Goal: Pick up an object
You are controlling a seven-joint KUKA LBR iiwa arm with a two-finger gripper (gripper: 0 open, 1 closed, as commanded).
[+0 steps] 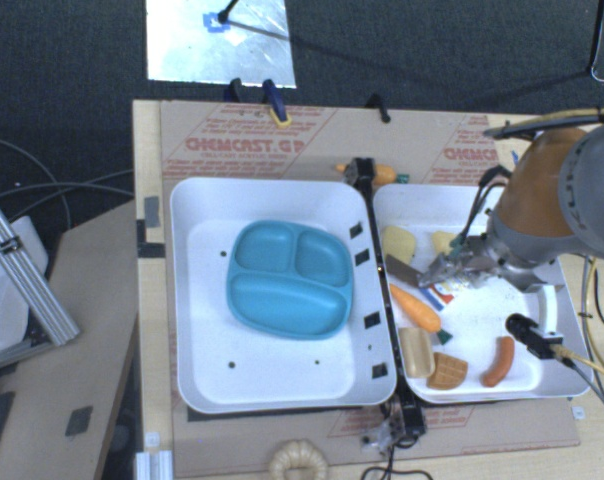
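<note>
**Operator:** What is on the left?

**Describer:** On your left is a shallow white plastic bin (pixel 197 368). A blue three-compartment plastic plate (pixel 287 278) lies flat in the middle of it.

**Operator:** And next to it?

**Describer:** A second shallow white bin (pixel 552 390) sits right against the first. Down its left side you have a pale yellow toy food piece (pixel 399 240) near the back. In front of that, an orange toy carrot (pixel 414 306) lies at a slant. At the front are a tan bread-like block (pixel 416 350) and, beside it, a brown waffle-patterned cracker (pixel 448 370). Further right, near the front wall, lies a reddish-brown toy sausage (pixel 498 360).

**Operator:** Where is the arm?

**Describer:** The grey arm with its orange band (pixel 542 193) reaches in from your right. Its gripper (pixel 447 266) is low over the middle of the right bin, close to the carrot's upper end. It is just above a small red, white and blue piece (pixel 437 294). You cannot tell whether the claw is spread or pressed together.
</note>
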